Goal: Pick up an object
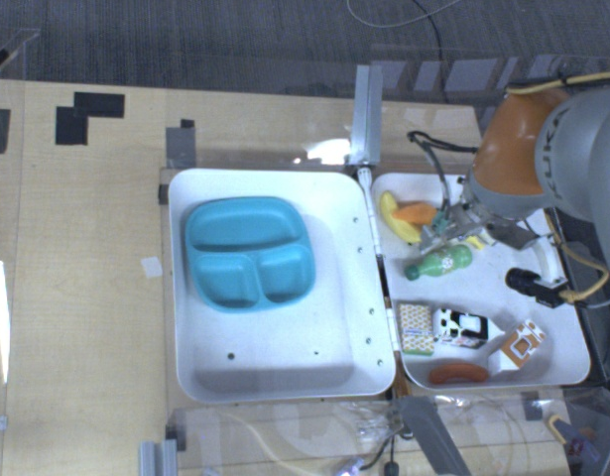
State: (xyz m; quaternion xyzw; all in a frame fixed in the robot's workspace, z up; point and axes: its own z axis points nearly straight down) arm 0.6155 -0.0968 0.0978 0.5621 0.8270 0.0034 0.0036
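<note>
Altogether, two bins: one blue tray, one green bottle.

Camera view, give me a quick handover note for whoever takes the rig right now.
Gripper: low in the right bin, over the green bottle and beside the banana and orange piece; nothing visibly held.
Also there: patterned packet, black-and-white item, red sausage, small box.
Left bin holds the blue divided tray.
Done: nothing lifted.
Left: grasp and lift one object.
</note>
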